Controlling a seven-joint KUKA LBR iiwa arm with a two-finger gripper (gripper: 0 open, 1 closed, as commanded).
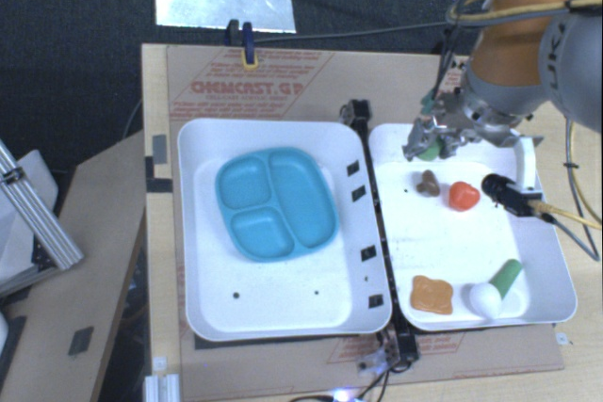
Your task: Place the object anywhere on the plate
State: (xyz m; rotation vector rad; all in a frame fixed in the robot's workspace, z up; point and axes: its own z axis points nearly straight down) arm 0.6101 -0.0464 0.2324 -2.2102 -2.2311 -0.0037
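I count two shallow white bins side by side on the bench. The left bin (pixel 203 297) carries one light-blue plastic plate with three compartments (pixel 276 202), lying a little toward its far-left part. The right bin (pixel 556 282) holds five loose things by my count: one small brown lump (pixel 429 184), one red-orange rounded piece (pixel 463 196) just to its right, one flat orange piece (pixel 432 295) at the near edge, one white egg-like ball (pixel 485 298) beside that, and one green cylinder (pixel 506 276) touching the ball on its far-right side.

The grey arm with the orange band (pixel 523 19) reaches in from the right, and its metal gripper (pixel 429 141) sits low over the far-left corner of the right bin, just beyond the brown lump. There is something green at the fingertips (too small for me to name), and I cannot tell how the gripper is set. None of the five objects lies on the plate.
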